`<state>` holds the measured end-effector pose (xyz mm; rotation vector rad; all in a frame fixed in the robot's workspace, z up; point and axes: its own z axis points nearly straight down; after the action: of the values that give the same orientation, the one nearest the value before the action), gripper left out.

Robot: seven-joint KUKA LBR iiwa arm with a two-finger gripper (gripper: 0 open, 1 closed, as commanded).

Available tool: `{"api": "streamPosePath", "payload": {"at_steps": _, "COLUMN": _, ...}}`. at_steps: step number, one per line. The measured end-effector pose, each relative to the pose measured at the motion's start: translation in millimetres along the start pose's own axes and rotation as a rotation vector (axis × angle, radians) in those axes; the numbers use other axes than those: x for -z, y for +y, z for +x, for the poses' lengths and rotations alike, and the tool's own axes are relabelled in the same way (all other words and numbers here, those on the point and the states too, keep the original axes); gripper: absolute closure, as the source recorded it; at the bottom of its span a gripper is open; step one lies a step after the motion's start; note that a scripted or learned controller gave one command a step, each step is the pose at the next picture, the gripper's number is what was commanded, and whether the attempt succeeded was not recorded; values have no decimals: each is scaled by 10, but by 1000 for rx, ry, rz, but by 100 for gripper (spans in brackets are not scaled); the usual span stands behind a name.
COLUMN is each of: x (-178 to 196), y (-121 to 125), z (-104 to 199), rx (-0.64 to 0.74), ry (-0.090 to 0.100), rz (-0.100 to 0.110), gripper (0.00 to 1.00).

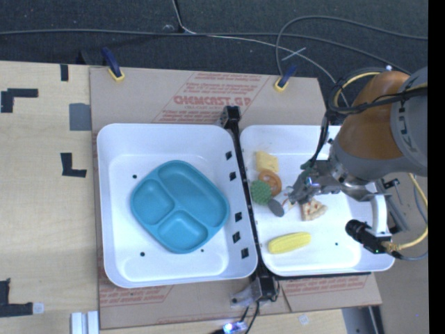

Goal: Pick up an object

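Note:
The right bin [334,259] holds several small toy foods: a yellow corn cob [288,242] near its front, a tan waffle-like piece [313,209], a green broccoli [261,191], an orange ring [270,181], a pale yellow block [266,161] and a grey spoon-like piece [275,206]. My gripper [304,188] hangs low over the middle of this bin, just above and left of the tan piece and right of the broccoli. Nothing is visibly held between its fingertips.
The left bin [115,186] carries a blue divided plate [179,205]. A black divider [240,186] runs between the bins. The arm's orange band [372,113] and grey wrist cover the right bin's far right side. Cables [306,40] loop behind the bins.

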<state>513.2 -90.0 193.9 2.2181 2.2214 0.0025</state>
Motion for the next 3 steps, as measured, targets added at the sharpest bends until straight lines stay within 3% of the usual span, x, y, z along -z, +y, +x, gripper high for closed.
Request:
{"api": "streamPosePath", "payload": {"at_steps": 1, "x": 236, "y": 5, "z": 0, "rx": 0, "ry": 0, "rz": 2, "gripper": 100}}
{"api": "streamPosePath", "payload": {"at_steps": 3, "x": 367, "y": 412, "z": 1026, "rx": 5, "ry": 2, "rz": 3, "gripper": 100}}
